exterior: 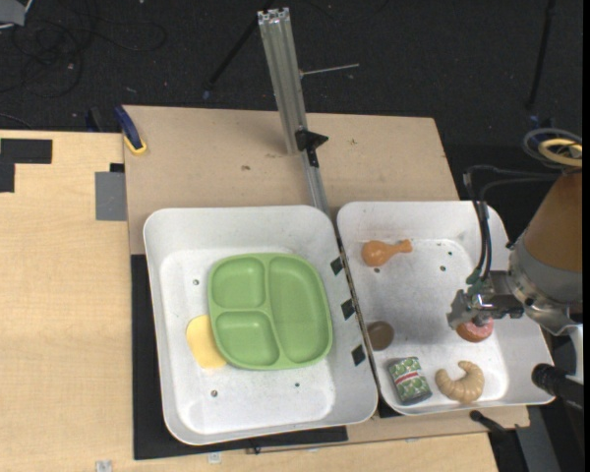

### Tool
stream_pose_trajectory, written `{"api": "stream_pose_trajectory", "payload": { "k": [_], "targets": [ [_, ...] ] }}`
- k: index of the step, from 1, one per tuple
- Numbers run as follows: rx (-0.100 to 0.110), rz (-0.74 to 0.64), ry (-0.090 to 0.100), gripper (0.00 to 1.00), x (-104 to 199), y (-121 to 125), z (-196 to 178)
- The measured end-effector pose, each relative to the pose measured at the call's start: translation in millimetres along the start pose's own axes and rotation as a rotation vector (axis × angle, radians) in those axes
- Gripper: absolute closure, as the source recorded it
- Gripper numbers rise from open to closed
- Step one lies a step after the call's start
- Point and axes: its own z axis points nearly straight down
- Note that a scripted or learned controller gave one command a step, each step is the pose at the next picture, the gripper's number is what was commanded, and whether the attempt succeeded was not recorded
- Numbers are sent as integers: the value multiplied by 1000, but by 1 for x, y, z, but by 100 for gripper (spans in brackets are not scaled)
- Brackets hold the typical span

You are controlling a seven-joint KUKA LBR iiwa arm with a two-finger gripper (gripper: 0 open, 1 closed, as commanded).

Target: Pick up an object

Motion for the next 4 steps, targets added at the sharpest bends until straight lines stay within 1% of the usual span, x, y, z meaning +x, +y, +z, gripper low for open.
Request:
{"api": "stream_pose_trajectory", "payload": {
  "k": [1, 2, 3, 4],
  "targets": [
    [4, 0, 1, 100, -1, 1, -18],
    [8, -4, 4, 100, 47, -5, -25],
    [7, -6, 4, 100, 106, -7, -31],
    [10, -4, 3, 100, 155, 2, -21]
  ]
}}
